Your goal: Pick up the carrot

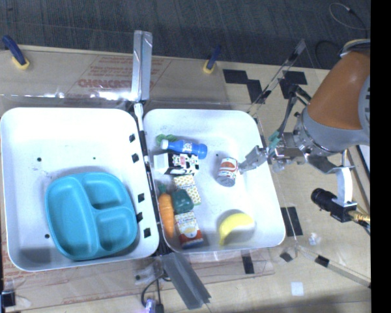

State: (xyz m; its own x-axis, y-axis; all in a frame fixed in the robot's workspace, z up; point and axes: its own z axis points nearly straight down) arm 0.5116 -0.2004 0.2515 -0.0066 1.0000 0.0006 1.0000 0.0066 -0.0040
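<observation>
The gripper (253, 158) hangs over the right bin (260, 142) beside a small can (227, 171); how far its tips stand apart cannot be told; the carrot (166, 214) lies along that bin's left wall; the left bin (13, 175) holds a blue divided tray (91, 215); both rest on a light wooden bench (313, 266) above dark flooring (182, 12).

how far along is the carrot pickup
Nothing looks done yet: the carrot lies in the right bin, against its left wall beside a green packet. In hand: the gripper sits over the bin's right side, near a small can, away from the carrot. Left: crossing to the carrot, grasping and lifting it.
</observation>
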